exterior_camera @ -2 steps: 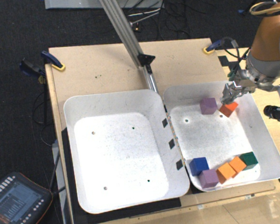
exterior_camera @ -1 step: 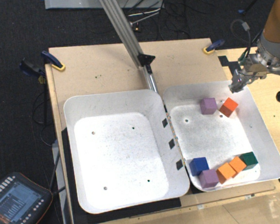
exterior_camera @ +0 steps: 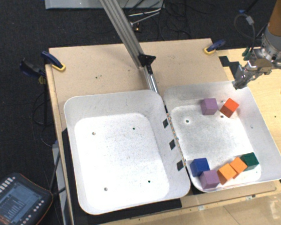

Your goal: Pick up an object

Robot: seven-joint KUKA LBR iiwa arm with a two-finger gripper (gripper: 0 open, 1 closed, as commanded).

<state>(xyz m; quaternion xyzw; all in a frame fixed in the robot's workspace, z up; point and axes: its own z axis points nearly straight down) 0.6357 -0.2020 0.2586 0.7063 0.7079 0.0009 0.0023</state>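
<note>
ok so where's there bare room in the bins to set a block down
The left bin has a bare floor across its whole width. In the right bin, the middle is free, bordered by the purple cube and orange cube above and the bottom row of five cubes below. That bottom edge is crowded.

counter (exterior_camera: 105, 68): tan board, under both bins
clamps (exterior_camera: 53, 61): blue-yellow, at far corners
pendant (exterior_camera: 15, 207): lower left, on dark floor
rail (exterior_camera: 123, 28): grey, slanting toward bins
</note>
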